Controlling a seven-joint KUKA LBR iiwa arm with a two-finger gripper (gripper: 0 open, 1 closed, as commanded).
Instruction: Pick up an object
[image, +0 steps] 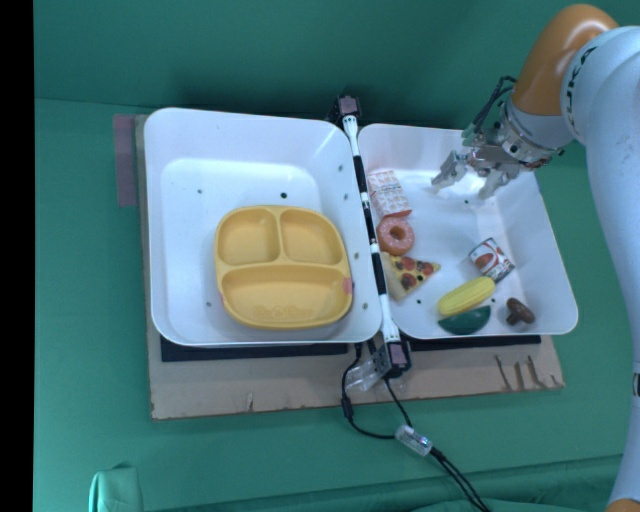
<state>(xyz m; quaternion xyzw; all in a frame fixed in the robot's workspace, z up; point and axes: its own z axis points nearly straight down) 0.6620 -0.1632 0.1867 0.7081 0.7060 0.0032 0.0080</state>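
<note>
The right bin (530, 215) holds several toy foods: a pink-and-white packet (387, 191), a glazed donut (395, 236), a pizza slice (408, 273), a small can (490, 258), a yellow corn cob (466, 296), a green wedge (464, 321) and a brown piece (518, 313). My gripper (468, 185) hangs over the far part of this bin, to the right of the packet and above the can. Its fingers are spread apart with nothing between them.
The left bin (190, 160) carries a yellow divided plate (282, 267). A black-and-white bar (362, 195) runs between the bins, with cables (400, 425) trailing off the cardboard base at the front. Green cloth surrounds the bench.
</note>
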